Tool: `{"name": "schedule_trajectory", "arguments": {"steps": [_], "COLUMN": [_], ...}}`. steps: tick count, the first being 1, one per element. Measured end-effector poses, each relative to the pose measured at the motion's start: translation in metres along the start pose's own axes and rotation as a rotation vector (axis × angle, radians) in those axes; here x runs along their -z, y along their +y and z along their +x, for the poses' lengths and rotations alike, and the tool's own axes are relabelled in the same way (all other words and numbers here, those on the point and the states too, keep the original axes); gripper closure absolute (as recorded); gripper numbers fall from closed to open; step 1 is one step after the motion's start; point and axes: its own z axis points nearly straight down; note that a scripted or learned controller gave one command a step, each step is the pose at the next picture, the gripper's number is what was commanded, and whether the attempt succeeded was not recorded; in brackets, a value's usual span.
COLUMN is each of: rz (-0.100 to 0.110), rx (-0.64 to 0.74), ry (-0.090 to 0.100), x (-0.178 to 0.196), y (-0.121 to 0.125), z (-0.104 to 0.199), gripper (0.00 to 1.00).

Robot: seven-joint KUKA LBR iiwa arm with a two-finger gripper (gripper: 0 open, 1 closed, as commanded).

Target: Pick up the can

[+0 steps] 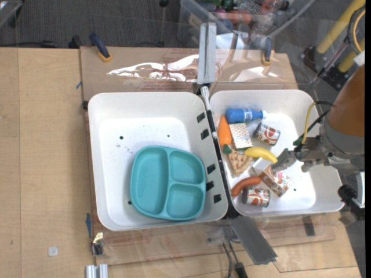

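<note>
The gripper hung low in the right bin; I cannot tell its fingers' state. One can lay near the front wall.

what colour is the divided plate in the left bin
Teal, or light blue-green, all over. The plate shows plainly in the camera view.

The wooden bench bears two white bins (side by side).
</note>
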Motion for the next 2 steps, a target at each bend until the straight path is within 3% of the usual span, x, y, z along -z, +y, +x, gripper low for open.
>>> {"name": "schedule_trajectory", "arguments": {"steps": [1,2], "rz": [-0.013,-0.019], "rx": [-0.074,-0.108], "ry": [-0.002,-0.004], "x": [-0.104,-0.105], "y": [0.051,-0.013], "z": [-0.003,0.011], "gripper": [0.0,0.0]}}
